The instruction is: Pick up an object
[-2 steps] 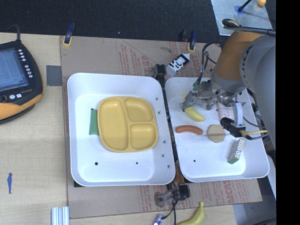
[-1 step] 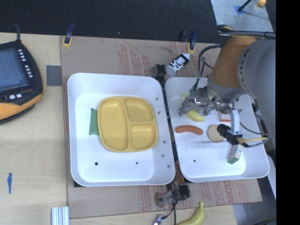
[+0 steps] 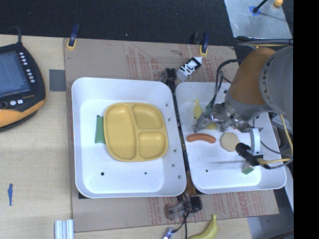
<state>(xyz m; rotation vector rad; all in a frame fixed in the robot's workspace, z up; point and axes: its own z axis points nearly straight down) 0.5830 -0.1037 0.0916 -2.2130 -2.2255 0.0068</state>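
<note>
Over the right bin [image 3: 234, 183], the grey arm [image 3: 279, 83] reached in from the right side of the view, its orange band [image 3: 249, 81] bulking above the wrist and hiding much of the bin's upper right corner. The wrist pointed down and to the left, so that the end effector [image 3: 207, 117] sat low in the upper middle of that bin, close to the bin's floor. Whether its fingers were spread or pressed together could not be told from this slanting view, and nothing was plainly seen between them.

Just beside the end effector, on its upper left, lay a small yellow piece [image 3: 197, 107]. Below it, near but apart, a reddish sausage [image 3: 201, 138] lay lengthwise across the bin floor. To the right of the sausage sat a round tan disc [image 3: 229, 142], partly under the arm's hardware. Farther right a black-and-white fitting [image 3: 249, 151] on the arm hung over the bin, with a small green block [image 3: 247, 170] beneath it.

In the left bin [image 3: 89, 178] a yellow divided tray [image 3: 135, 131] rested in the middle, with a green strip [image 3: 99, 129] touching its left edge. On the surface [image 3: 30, 183], a control pendant [image 3: 20, 83] lay at the far left, and a yellow banana [image 3: 207, 229] lay below the bins near the bottom edge.
</note>
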